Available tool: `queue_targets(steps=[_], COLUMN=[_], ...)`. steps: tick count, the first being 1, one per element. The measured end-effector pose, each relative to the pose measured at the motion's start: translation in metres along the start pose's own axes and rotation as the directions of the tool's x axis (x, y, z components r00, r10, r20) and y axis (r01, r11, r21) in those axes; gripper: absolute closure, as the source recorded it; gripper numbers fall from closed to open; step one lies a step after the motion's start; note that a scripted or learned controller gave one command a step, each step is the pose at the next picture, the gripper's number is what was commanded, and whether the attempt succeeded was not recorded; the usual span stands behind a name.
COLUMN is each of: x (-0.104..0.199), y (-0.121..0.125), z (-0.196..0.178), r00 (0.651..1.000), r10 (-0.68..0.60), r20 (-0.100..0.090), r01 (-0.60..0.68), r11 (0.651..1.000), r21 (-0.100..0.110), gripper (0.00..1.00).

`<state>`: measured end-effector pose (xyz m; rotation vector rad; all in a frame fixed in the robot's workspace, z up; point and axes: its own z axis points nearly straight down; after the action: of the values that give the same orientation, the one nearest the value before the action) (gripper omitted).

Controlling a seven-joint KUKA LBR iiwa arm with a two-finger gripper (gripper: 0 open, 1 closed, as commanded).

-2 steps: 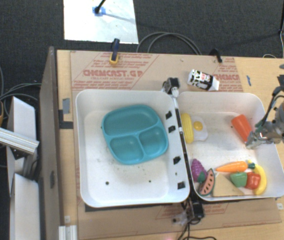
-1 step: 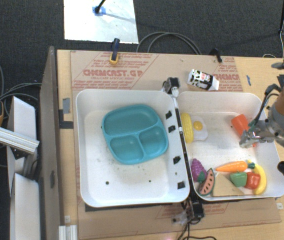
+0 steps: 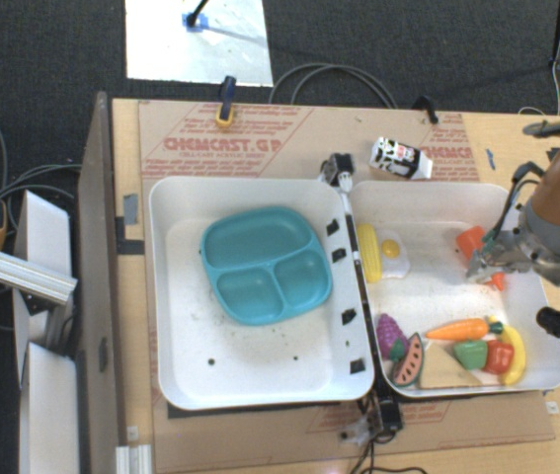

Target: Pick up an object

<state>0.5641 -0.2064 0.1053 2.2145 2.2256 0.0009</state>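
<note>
A teal divided plate (image 3: 265,265) lies in the left bin (image 3: 176,294). At the left side of the right bin (image 3: 428,200) are a corn cob (image 3: 366,253) and a fried egg (image 3: 390,252); grapes (image 3: 390,334), a watermelon slice (image 3: 409,359) and a carrot (image 3: 462,330) sit lower right. At the far right, the gripper (image 3: 484,265) touches an orange-red toy (image 3: 471,242); its finger spread cannot be told.
</note>
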Motion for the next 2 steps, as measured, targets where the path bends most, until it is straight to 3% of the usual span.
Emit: queue_targets(steps=[1,2], x=[0.003,-0.001], y=[0.062,0.034], z=[0.022,-0.063], r00=[1.000,1.000], r10=[-0.004,0.004], r20=[-0.005,0.002], r01=[0.004,-0.004], r11=[1.000,1.000], r21=[-0.001,-0.006], gripper=[1.00,1.00])
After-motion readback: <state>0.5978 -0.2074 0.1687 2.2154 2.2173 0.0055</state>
